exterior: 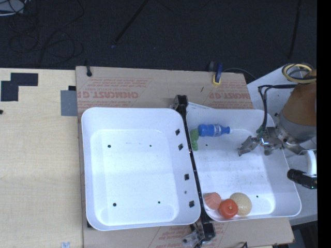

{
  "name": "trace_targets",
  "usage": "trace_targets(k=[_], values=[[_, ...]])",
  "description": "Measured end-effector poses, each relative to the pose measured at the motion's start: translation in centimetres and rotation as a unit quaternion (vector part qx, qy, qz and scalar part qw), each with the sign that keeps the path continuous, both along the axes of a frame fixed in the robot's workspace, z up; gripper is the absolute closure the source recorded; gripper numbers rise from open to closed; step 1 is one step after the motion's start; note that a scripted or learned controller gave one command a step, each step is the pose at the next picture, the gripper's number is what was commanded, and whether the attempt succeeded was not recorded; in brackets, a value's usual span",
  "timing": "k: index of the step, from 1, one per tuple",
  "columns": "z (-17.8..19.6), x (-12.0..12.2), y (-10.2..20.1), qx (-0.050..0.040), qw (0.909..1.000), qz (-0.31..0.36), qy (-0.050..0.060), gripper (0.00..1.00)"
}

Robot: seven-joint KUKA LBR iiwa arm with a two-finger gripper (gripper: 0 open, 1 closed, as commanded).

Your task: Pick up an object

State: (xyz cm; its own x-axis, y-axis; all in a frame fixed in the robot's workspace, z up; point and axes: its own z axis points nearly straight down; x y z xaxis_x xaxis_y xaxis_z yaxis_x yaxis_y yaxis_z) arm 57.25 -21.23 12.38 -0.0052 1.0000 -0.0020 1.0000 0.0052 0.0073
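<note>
gripper (252, 144) above right bin (282, 208), apart from blue bottle (212, 130)

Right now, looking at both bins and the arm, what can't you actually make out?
- Gripper, camera view: too small and blurred to tell whether it is open or shut.
- Arm: cut off by the right edge.
- Green object: partly hidden by the divider between the bins; its shape is unclear.
- Blue bottle: label too small to read.
- Pink object: partly covered by the red ball; identity unclear.
</note>
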Motion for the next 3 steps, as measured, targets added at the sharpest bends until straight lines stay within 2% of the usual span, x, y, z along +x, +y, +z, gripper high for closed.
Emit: trace_targets(k=[1, 2, 3], values=[[0.8, -0.5, -0.1, 0.0018, 1.0, -0.003, 0.005, 1.0], [5.7, 1.7, 5.8, 0.0012, 1.0, 0.0, 0.003, 1.0], [6.4, -0.8, 15.7, 0.0028, 1.0, 0.001, 0.006, 1.0]])
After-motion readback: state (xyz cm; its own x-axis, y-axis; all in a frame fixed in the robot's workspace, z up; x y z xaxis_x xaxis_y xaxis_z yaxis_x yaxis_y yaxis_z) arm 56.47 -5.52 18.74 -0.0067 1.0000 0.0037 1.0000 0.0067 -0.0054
